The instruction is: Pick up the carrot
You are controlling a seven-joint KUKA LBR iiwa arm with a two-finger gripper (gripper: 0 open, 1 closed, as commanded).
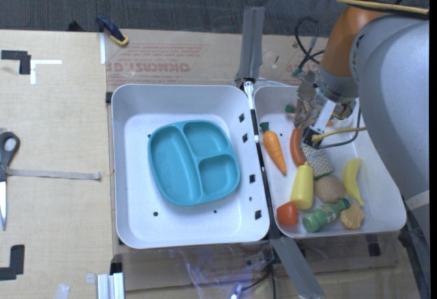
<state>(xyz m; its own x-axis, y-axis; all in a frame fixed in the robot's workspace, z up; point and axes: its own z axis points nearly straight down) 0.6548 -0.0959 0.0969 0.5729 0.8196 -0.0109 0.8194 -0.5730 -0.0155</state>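
The carrot [274, 151] lies in the right bin [386, 181], along its left wall and clear of the other food, so it is easy to reach. The gripper [308, 125] hangs just beside it, over a red sausage [295, 147].

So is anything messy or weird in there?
Not really. The toy food, including the carrot, is heaped in the right bin, and the blue plate sits tidily in the left bin. Nothing looks spilled.
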